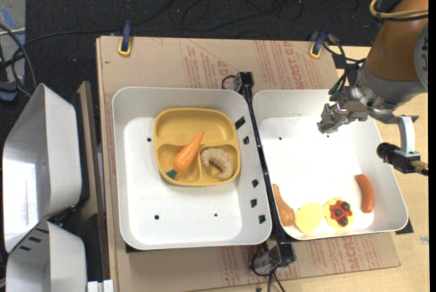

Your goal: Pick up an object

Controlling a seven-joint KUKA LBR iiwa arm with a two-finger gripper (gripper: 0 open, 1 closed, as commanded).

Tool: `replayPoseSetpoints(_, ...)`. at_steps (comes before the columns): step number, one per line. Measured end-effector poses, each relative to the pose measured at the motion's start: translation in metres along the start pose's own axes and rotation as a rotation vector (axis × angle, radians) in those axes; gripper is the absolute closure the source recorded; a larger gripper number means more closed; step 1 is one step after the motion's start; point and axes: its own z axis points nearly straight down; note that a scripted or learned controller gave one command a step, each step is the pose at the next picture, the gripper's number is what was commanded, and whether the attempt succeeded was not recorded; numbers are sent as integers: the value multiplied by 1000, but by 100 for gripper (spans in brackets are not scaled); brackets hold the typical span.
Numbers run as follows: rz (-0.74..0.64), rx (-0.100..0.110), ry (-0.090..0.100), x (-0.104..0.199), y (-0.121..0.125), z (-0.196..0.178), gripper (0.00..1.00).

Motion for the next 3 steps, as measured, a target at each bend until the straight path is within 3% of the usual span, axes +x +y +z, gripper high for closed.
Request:
replayPoseSetpoints(1,-6,-1,0,5,-5,-60,100)
replayPoseSetpoints(2,-5,3,1,5,-4,-79,100)
replayPoseSetpoints(3,-11,4,3,63,13,-69,100)
